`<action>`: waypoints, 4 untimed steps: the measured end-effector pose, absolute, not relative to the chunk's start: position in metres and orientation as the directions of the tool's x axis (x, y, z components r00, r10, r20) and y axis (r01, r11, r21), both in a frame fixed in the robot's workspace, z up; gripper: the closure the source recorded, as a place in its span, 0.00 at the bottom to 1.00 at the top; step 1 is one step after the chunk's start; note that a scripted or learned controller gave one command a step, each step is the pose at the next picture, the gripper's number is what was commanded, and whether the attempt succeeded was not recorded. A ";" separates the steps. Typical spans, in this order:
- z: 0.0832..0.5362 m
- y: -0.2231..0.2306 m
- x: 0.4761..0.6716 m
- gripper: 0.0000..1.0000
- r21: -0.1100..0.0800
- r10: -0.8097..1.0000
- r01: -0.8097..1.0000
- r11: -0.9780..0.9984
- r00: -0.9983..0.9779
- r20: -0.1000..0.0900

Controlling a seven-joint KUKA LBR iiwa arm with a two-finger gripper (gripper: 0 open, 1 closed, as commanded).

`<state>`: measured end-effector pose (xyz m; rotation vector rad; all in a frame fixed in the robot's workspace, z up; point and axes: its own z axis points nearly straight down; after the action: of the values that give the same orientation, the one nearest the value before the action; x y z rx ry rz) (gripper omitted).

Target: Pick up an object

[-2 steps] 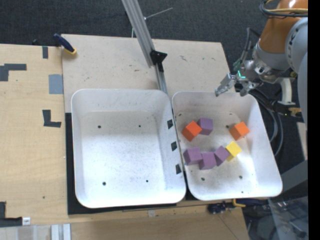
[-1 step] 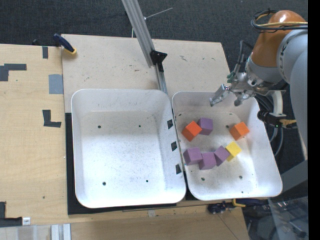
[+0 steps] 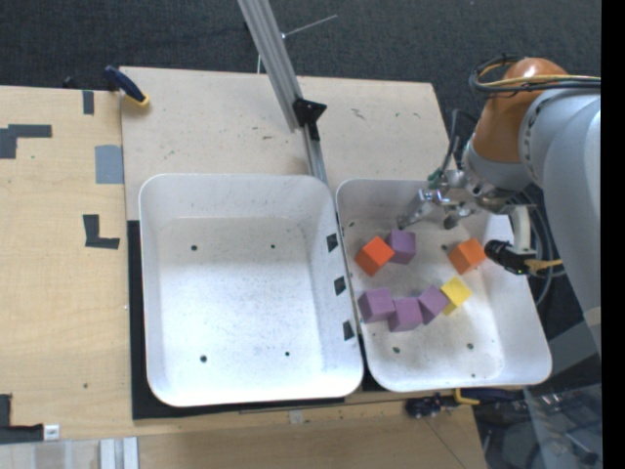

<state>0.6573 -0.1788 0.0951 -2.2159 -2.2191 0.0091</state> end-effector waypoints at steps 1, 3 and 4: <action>0.092 -0.178 0.657 0.00 -0.003 1.000 1.000 0.002 -0.002 -0.001; 0.148 -0.169 0.656 1.00 0.003 1.000 1.000 0.002 -0.002 0.000; 0.195 -0.170 0.649 1.00 0.004 1.000 1.000 0.001 -0.001 -0.001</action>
<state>0.6486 -0.1696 0.1951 -2.2226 -2.2246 -0.0030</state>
